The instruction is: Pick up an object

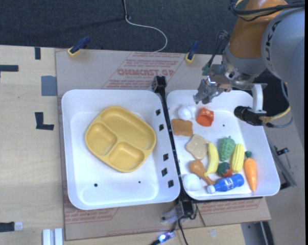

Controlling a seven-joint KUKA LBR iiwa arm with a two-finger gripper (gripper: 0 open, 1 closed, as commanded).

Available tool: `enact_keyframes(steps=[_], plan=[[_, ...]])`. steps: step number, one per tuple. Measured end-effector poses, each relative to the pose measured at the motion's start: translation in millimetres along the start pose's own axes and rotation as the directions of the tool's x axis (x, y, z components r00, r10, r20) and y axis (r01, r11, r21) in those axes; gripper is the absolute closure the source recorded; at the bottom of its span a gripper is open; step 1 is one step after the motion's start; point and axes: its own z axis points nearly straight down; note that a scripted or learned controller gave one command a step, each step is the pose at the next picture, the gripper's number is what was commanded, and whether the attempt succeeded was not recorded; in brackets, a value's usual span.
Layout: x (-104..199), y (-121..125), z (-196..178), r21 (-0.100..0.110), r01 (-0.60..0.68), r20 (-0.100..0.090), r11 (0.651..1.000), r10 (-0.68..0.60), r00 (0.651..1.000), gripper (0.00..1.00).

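Gripper [204, 97] hangs over the right bin's [256, 190] far edge — whether it is clenched or released, I cannot tell. Nothing seen in its grasp. The red pepper [205, 117] lies just beneath, near that edge. Centre over it — clear of the white egg [185, 111] — before you descend.

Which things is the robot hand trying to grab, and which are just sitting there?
For the job: gripper, over the right bin; nearest toys are the red pepper and white egg.

Just sitting there: yellow tray in the left bin, banana, carrot, blue bottle.
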Motion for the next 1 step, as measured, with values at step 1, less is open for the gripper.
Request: enact_keyframes(steps=[1], plan=[[4.3, 8.6, 17.9, 0.003, -0.001, 0.001, 1.000, 0.001, 1.000, 1.00]])
